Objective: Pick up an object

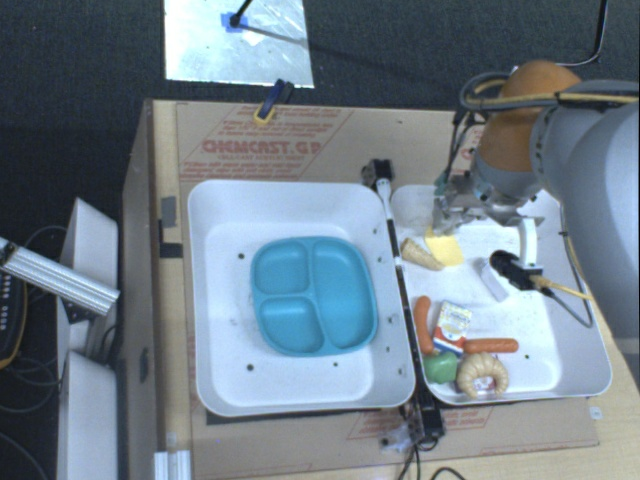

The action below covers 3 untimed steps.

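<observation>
The left bin point(215, 228) holds a blue divided plate point(312, 296). In the right bin point(590, 363), the end effector point(447, 218) hovers just above a yellow block point(446, 249); I cannot tell its opening. The pale banana-like piece point(420, 256) touching the block could spoil a clean grasp.

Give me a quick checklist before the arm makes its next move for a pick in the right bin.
1. Gripper positioned over the right white bin, near its far end: ok.
2. Target near the gripper, the yellow block beside the pale wedge-shaped piece: ok.
3. Object held between the fingers: cannot tell.
4. Left white bin with the blue divided plate out of the arm's way: ok.
5. Orange carrot-like stick and green ball away from the gripper: ok.
</observation>
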Each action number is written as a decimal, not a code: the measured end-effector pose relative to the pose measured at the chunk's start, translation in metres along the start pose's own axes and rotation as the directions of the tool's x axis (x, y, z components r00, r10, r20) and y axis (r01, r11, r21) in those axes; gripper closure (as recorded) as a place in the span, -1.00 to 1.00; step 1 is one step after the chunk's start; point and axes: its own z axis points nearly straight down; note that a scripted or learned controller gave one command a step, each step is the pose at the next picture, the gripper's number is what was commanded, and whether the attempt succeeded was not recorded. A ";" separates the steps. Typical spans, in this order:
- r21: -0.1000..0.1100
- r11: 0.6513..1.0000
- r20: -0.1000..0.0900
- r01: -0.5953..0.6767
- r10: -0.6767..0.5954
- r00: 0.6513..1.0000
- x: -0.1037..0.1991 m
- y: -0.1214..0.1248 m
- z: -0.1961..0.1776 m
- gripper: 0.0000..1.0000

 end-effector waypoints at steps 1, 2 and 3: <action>0.000 1.000 0.000 0.000 0.000 1.000 0.000 0.000 0.000 -1.00; 0.004 1.000 -0.001 0.000 0.000 1.000 0.001 0.004 0.012 -1.00; 0.001 1.000 -0.001 0.002 -0.002 1.000 0.001 0.005 0.001 1.00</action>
